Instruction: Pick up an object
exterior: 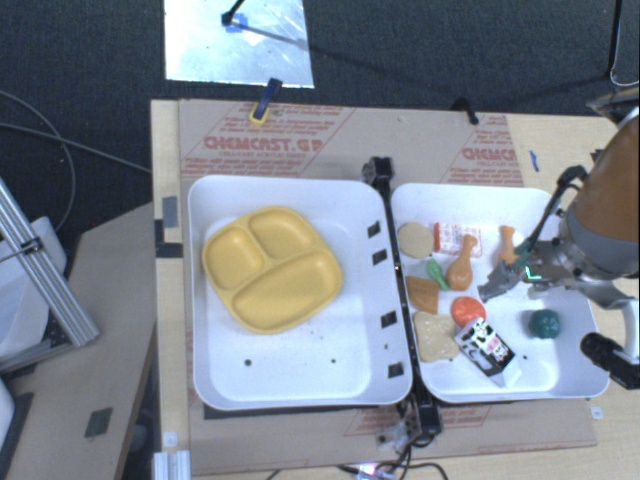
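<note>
Gripper [503, 283] hovers empty above red tomato [467, 310]

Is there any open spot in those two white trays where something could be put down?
Yes. The left bin has bare floor in front of and right of the yellow divided plate. The right bin is crowded along its left half with toy food; bare floor lies along its far rim and by the green ball.
</note>
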`<state>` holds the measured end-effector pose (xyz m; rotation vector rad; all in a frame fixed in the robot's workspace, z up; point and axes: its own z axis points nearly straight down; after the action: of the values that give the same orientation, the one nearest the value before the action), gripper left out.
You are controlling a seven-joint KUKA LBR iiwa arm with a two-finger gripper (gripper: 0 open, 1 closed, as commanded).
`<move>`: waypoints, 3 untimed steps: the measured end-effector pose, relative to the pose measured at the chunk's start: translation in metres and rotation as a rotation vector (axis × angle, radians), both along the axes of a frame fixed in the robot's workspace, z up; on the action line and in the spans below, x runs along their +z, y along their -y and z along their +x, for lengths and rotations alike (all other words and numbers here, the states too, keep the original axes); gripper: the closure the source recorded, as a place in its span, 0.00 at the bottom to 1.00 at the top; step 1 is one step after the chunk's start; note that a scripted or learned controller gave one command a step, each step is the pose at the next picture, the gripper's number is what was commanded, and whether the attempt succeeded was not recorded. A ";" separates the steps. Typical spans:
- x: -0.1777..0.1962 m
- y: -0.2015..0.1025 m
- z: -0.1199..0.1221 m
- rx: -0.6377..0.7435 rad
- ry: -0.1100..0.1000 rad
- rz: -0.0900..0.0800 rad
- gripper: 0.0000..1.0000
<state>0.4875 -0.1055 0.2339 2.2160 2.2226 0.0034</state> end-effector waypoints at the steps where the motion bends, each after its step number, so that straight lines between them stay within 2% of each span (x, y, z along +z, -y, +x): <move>1: -0.013 -0.012 0.057 0.004 0.001 0.000 0.00; 2: -0.031 -0.033 0.082 0.004 -0.001 0.000 0.00; 3: -0.091 -0.017 0.031 -0.005 -0.010 0.002 0.00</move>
<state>0.5183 -0.0885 0.1431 2.2277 2.2231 -0.0060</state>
